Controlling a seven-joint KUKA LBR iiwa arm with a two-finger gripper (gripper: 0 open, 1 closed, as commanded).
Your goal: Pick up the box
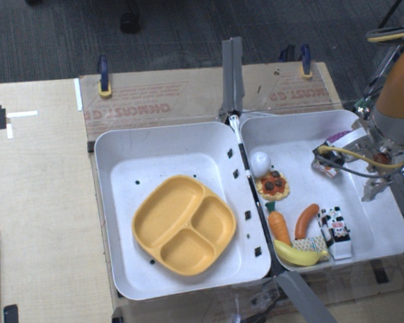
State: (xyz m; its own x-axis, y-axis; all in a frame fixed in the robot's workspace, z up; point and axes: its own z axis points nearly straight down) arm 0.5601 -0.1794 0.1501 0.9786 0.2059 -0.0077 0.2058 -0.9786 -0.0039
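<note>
Two white bins sit side by side on the desk [36, 209]. The left bin [108, 202] has a yellow plate [185, 225] in it. The plate has three parts and lies flat, turned a bit, in the middle of the bin. The right bin [306, 134] has toy food and the box [335, 231] in it. The box is small and white with black and red marks. It lies flat near the front of the right bin, a little to the right of the middle. Just beside it on the left are a red sausage [306, 219] and a small tan piece [309, 244], too small to name. A yellow banana [296, 254] lies at the front edge, touching the tan piece. An orange carrot [279, 228] lies next to the banana, by the wall between the bins. Behind the carrot is a little round pizza [273, 185], and behind that is a white ball [260, 163]. The arm comes in from the right side. The claw [374, 189] hangs over the right side of the right bin, behind the box and to its right. It is apart from the box and nothing is seen in it. I cannot tell if the claw is released or clenched. Brown cardboard [161, 101] with red letters lies under the back of the bins, and two blue clips [103, 81] hold it at the back edge.
</note>
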